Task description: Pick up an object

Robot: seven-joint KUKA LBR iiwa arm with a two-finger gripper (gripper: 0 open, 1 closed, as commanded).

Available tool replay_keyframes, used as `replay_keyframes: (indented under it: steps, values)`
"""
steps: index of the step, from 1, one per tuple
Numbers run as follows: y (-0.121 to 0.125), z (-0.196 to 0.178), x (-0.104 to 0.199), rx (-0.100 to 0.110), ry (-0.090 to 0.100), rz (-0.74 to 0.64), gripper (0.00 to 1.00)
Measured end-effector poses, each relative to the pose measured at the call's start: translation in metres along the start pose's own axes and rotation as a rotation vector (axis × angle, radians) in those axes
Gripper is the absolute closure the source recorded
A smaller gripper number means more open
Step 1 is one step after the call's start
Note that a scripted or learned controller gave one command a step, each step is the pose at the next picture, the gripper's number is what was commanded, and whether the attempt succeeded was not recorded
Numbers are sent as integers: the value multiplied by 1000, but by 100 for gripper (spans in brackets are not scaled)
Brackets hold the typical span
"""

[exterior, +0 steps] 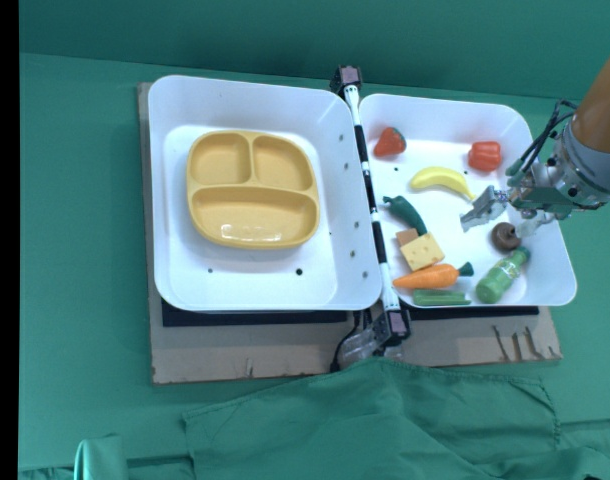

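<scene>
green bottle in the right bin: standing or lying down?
Lying down. The green bottle rests on its side in the right bin, white cap end toward the gripper, beside the carrot.

Two white bins sit side by side on the bench. The left bin (175, 268) holds a yellow divided plate (252, 188). The right bin (550, 278) holds toy food: a strawberry (389, 142), a banana (441, 180), a carrot (427, 277), a green bottle (501, 275). The gripper (500, 211) hangs above the right bin, near a brown round piece (503, 236).
</scene>
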State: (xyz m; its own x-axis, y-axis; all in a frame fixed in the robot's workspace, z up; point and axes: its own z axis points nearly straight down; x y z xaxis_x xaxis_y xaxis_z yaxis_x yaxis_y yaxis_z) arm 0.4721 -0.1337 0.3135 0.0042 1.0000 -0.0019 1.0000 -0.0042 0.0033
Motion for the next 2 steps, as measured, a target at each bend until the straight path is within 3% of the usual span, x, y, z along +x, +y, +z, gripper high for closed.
replay_keyframes:
  steps: [1, 2]
  values:
    - [1, -12, -1, -6, -2, 4, 100]
    - [3, -56, 2, -5, -1, -2, 100]
